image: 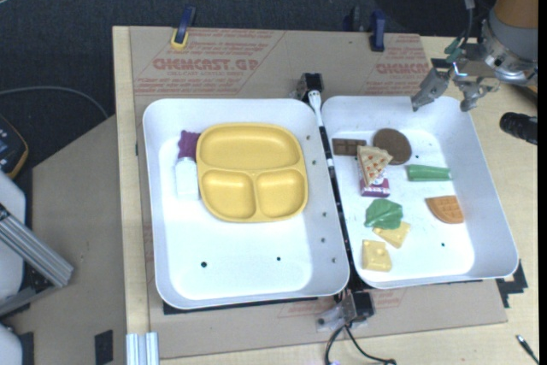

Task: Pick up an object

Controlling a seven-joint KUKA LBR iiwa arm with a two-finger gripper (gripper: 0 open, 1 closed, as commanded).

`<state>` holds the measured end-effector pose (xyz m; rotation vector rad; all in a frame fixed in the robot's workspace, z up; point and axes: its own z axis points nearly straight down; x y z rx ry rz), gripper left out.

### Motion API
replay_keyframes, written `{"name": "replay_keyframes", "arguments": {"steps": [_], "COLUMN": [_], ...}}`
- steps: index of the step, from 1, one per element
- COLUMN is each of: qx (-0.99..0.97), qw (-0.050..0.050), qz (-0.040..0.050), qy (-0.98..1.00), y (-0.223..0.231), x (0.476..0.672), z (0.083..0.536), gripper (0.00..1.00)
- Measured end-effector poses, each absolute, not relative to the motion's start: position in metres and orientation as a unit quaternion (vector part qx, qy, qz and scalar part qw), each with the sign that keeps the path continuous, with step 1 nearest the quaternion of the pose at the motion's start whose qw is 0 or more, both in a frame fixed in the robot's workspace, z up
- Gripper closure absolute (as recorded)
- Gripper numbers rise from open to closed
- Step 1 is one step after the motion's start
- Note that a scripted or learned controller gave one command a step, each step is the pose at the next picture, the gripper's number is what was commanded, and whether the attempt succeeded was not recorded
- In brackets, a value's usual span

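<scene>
Above the right bin's [479, 184] far rim, your gripper [446, 95] hung with fingers apart and nothing between them, poised over the scattered toy food [376, 167] below.

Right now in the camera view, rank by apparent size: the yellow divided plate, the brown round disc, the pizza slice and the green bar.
1. yellow divided plate, clearly largest
2. brown round disc and pizza slice, too alike to rank
3. green bar, smallest
</scene>
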<state>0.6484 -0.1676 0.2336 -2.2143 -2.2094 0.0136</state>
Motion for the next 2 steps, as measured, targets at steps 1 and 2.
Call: {"name": "replay_keyframes", "arguments": {"steps": [1, 2], "qx": [-0.707, -0.707], "qw": [0.001, 0.003], "qz": [0.0003, 0.0017], "qy": [-0.707, -0.707], "y": [-0.167, -0.162], "x": [0.651, 0.642], "z": [0.242, 0.194], "gripper": [0.0, 0.0]}}
